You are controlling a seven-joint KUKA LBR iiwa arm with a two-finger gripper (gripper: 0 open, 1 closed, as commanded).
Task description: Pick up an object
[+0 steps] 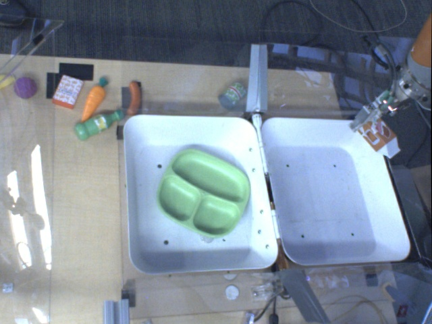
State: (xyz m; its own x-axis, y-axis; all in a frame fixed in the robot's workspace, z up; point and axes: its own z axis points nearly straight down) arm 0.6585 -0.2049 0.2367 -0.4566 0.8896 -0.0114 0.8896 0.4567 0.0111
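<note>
My gripper hangs over the far right corner of the right bin, its arm coming in from the upper right. A small orange and white packet sits between the fingertips, lifted off the bin and tilted; the fingers are shut on it. A green divided plate lies flat in the middle of the left bin, far from the gripper.
On the bench left of the bins lie a purple ball, a small snack box, a toy carrot, a green bottle and a sausage. A can rests behind the left bin.
</note>
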